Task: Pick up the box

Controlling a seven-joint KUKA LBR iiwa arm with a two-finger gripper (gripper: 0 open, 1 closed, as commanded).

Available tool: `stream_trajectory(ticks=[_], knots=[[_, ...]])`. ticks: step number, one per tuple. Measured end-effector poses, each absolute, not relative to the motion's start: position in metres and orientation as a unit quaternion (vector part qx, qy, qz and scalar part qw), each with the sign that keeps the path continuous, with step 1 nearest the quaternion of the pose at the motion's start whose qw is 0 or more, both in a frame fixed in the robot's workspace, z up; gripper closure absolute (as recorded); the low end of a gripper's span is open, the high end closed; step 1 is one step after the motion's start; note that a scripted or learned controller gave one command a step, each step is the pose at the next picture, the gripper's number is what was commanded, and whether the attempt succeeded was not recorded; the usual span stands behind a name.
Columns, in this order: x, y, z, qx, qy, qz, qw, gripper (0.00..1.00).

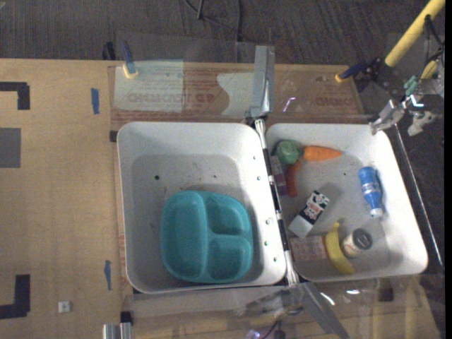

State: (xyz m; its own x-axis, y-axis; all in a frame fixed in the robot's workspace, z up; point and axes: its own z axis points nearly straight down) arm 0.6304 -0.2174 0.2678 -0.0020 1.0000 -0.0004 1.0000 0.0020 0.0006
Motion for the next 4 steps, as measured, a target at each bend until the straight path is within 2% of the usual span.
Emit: stream_trajectory(ticks=[1, 2, 3, 4], knots=[[0.594, -0.151, 0.095, 0.679, 0.734, 0.0009, 0.002, 0.0], [0.616, -0.22, 0.211, 0.77, 0.638, 0.0005, 0.002, 0.0], [0.593, -0.111, 0.088, 0.804, 0.595, 0.0027, 0.002, 0.0], [0.65, -0.152, 0.217, 0.812, 0.583, 0.0009, 0.002, 0.0]])
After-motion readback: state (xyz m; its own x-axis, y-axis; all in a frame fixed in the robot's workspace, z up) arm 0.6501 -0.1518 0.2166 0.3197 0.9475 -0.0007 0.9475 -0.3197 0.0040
